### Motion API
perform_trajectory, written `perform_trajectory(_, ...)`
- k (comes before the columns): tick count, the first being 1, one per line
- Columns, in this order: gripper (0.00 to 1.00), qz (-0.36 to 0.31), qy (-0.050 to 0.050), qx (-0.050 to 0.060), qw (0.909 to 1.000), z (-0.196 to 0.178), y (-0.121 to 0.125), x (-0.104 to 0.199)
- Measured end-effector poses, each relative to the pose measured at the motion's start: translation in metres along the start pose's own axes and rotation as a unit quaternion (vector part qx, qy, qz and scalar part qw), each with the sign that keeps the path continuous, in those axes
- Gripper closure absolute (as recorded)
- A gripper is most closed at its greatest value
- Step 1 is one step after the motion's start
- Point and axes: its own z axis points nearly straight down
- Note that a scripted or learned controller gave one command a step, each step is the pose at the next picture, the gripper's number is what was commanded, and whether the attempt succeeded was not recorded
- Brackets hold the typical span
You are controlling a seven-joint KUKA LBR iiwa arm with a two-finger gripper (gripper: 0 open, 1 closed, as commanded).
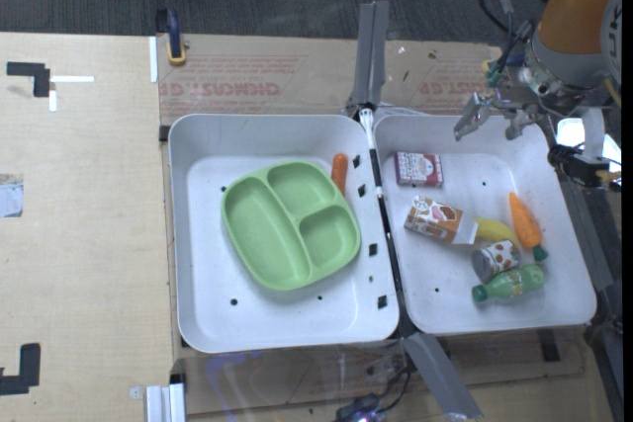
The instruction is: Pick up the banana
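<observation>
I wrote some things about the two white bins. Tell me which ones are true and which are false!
1. The green plate lies in the left bin. True.
2. The banana is on the green plate. False: it lies in the right bin, beside the juice carton.
3. The gripper is holding the banana. False: it hangs over the right bin's far edge, apart from the banana.
4. A green bottle lies in the right bin. True.
5. Both carrots are in the right bin. False: one carrot is there; another orange piece lies in the left bin.
</observation>
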Motion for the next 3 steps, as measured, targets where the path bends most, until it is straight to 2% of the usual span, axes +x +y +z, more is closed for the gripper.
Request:
perform_trajectory(1,0.0,0.062,0.0,0.0,0.9981,0.035,-0.056,0.018)
perform_trajectory(2,0.0,-0.01,0.0,0.0,1.0,0.122,-0.108,-0.029)
perform_trajectory(3,0.0,-0.005,0.006,0.001,1.0,0.122,-0.164,-0.062)
